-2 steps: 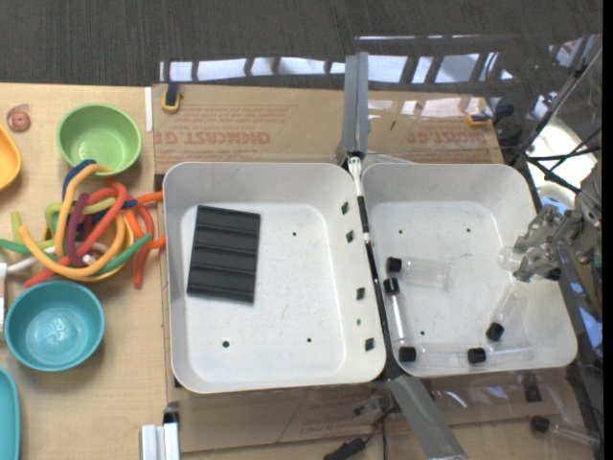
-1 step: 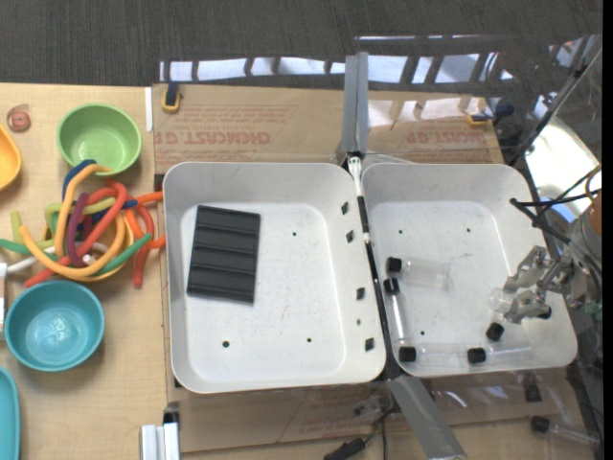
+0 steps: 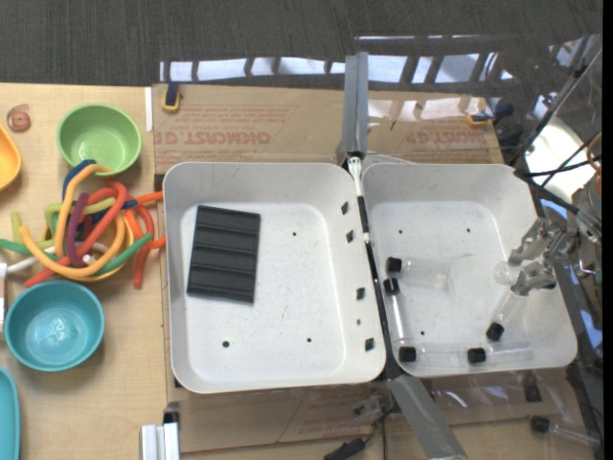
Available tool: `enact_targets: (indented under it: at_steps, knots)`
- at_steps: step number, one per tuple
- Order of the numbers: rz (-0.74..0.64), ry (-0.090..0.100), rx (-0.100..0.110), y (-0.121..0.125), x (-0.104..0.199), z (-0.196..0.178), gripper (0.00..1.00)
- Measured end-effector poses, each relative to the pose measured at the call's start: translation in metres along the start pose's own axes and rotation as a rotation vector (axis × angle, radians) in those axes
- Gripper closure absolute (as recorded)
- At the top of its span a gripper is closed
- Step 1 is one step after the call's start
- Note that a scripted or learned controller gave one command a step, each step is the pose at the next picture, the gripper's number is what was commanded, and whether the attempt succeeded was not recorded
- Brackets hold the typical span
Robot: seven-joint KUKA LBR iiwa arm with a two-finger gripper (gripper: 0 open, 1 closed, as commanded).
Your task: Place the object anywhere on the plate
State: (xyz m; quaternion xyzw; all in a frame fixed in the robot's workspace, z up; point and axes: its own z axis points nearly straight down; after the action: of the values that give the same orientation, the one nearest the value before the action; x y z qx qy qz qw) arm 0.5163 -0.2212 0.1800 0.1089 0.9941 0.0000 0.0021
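The end effector [image 3: 533, 260] hangs over the right side of the right white bin [image 3: 479, 185]. From here I can't tell whether it is open or closed, or whether it holds anything. Just beneath it a clear plastic tube with a black cap [image 3: 502, 310] lies slanted, with similar tubes nearby. The black ribbed rectangular plate [image 3: 223, 253] lies flat in the left white bin [image 3: 287, 175], well apart. To my eye, a good grasp takes the tube across its middle, lifts it clear of the divider, and releases it low over the plate.
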Motion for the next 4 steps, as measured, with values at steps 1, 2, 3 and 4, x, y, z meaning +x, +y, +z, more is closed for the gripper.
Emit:
enact_targets:
  at_steps: [1,2,3,4]
  knots:
    - [-0.273,-0.002,-0.001,0.026,-0.119,-0.009,1.00]
    - [-0.295,0.001,-0.001,0.010,-0.048,0.034,1.00]
    - [-0.277,-0.002,-0.001,0.018,-0.081,-0.029,1.00]
    - [-0.372,0.003,-0.001,0.004,-0.019,0.046,1.00]
